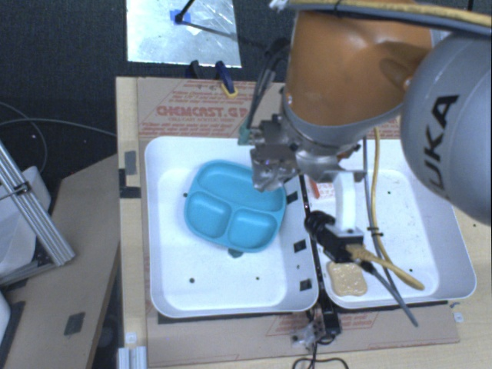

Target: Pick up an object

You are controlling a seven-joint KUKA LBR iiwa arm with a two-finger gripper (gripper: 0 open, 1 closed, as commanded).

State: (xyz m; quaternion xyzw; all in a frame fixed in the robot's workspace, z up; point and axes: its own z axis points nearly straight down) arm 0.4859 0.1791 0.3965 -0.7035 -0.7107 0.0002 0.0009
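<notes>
The gripper [267, 174] sat at the upper right rim of the blue divided plate [231, 214]; I couldn't tell if it was spread or closed because the wrist blocked the view. The plate lay flat in the left bin [177, 283], toward the divider side. The right bin [446, 275] held a tan piece [347, 280], possibly toast, near its front left corner.

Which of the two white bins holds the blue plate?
The left-hand bin; the blue plate lies in it. The right-hand bin holds a tan slice instead.
</notes>
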